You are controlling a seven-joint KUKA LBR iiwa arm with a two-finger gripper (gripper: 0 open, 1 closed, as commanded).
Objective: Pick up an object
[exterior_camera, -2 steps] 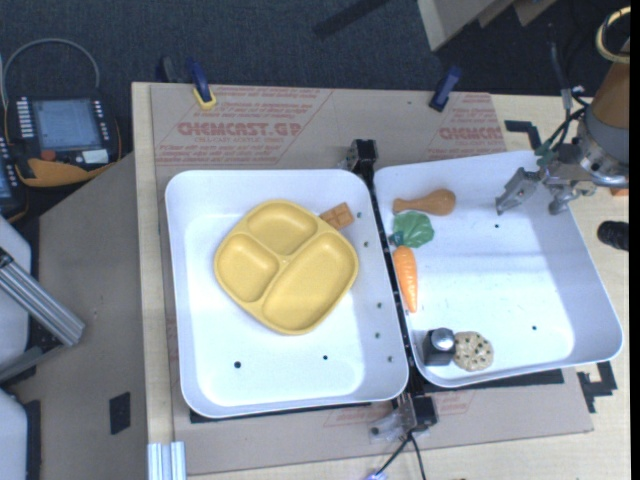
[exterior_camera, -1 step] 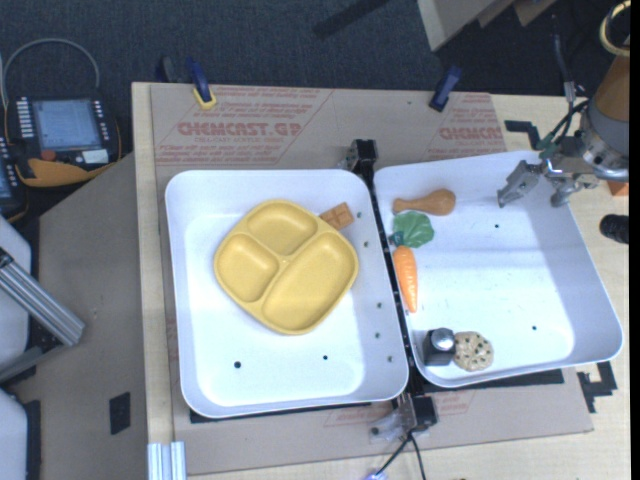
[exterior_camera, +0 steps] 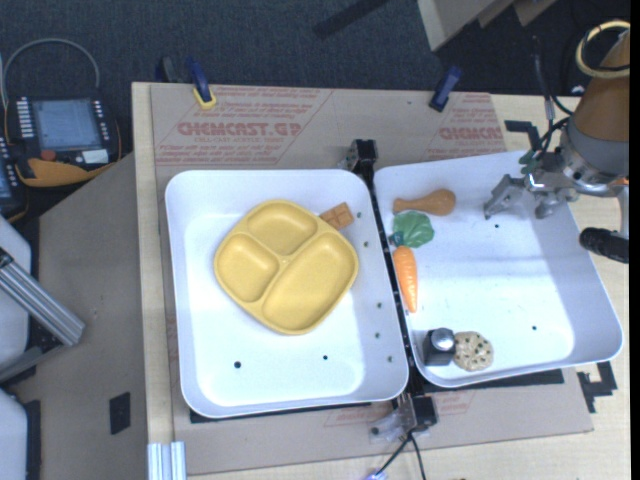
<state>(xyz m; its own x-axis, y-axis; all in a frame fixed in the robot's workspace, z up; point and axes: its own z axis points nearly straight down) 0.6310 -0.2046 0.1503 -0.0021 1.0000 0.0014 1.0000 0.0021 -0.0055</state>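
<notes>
Two white bins side by side on bench, arm at far right.
Left bin (exterior_camera: 200, 368) taken up mostly by yellow divided plate (exterior_camera: 287, 265), small brown block (exterior_camera: 338, 215) touching plate's upper right rim; open floor along near edge. Right bin (exterior_camera: 560, 338) with all objects crowded against left wall: drumstick (exterior_camera: 427, 203) at top, carrot (exterior_camera: 405, 273) with green top below it, cookie (exterior_camera: 472, 350) and small dark round piece (exterior_camera: 440, 343) just beside each other at near left corner. Wide bare floor across middle and right of that bin. Gripper (exterior_camera: 522, 196) above upper right part of right bin, near far rim, fingers spread wide, nothing between them, well apart from drumstick.
</notes>
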